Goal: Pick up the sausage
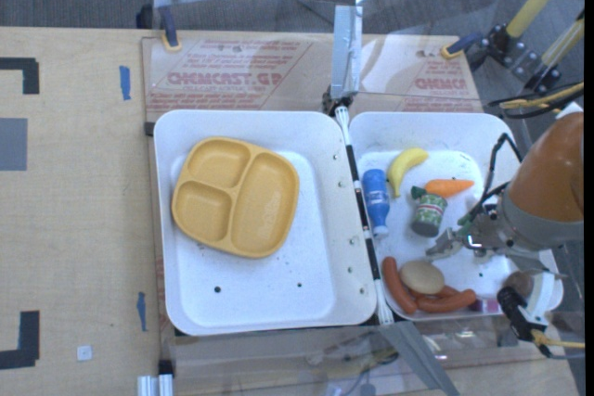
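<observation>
The red sausage (434, 301) lies along the front wall of the right bin (367, 130), curving from the front-left corner toward the right. A tan round bun-like piece (422, 276) rests against its upper side. My gripper (448, 242) hangs over the middle of the right bin, a little behind and to the right of the sausage, just below a green can (428, 210). Nothing shows in its grasp. The arm's grey wrist and orange band (557, 176) cover the bin's right side.
The right bin also holds a blue bottle (375, 198), a banana (406, 168) and a carrot (447, 186). A yellow divided plate (237, 197) sits in the left bin (251, 306). Cables and yellow bars stand at the far right.
</observation>
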